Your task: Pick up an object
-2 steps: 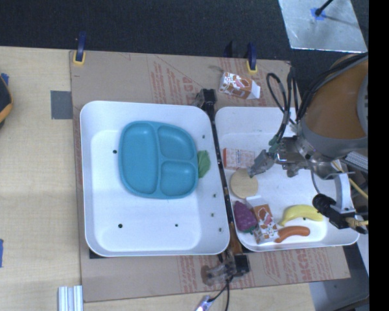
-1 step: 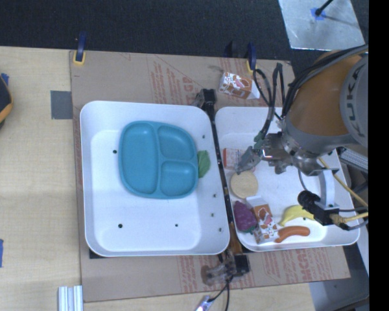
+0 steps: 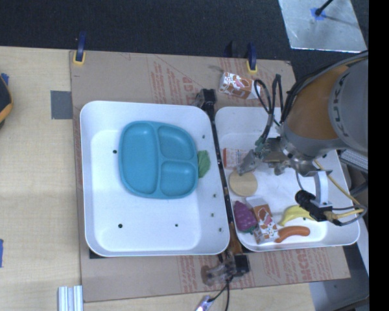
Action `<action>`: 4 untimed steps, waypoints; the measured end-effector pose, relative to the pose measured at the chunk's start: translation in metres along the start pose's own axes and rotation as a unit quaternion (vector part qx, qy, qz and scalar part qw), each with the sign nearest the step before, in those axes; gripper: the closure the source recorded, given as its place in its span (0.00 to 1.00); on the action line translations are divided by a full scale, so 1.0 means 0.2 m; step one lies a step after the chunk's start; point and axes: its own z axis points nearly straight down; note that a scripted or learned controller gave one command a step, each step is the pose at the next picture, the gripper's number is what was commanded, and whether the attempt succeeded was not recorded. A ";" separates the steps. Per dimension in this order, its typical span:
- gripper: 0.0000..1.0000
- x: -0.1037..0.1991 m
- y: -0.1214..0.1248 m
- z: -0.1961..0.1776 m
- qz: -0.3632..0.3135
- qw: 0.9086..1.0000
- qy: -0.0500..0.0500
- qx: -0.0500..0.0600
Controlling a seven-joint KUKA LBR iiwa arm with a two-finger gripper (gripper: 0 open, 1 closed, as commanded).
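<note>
The grey arm with its orange band reaches in from the right over the right-hand shallow white bin point(image 3: 350, 235), and its two-finger gripper point(image 3: 251, 163) hangs low near that bin's left wall, just above a round tan disc point(image 3: 243, 184). Whether the pincer is spread or pressed together cannot be told from this slanted view, and nothing can be made out between its tips. Beside the disc lies a small red and white packet point(image 3: 232, 157). Toward the near edge of the same bin sit a purple bunch of toy grapes point(image 3: 244, 216), a printed carton point(image 3: 264, 223), a yellow toy banana point(image 3: 294, 214) and an orange-red toy sausage point(image 3: 292, 233). The left-hand white bin point(image 3: 104, 232) holds a blue divided plastic plate point(image 3: 159, 159), with a green leafy piece point(image 3: 204, 163) touching its right edge
</note>
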 end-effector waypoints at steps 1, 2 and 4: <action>0.00 -0.01 0.18 0.09 -0.001 1.000 0.000 -0.003; 0.00 -0.01 0.47 0.09 0.001 1.000 0.001 -0.005; 0.00 -0.01 0.47 0.08 0.000 1.000 0.000 -0.005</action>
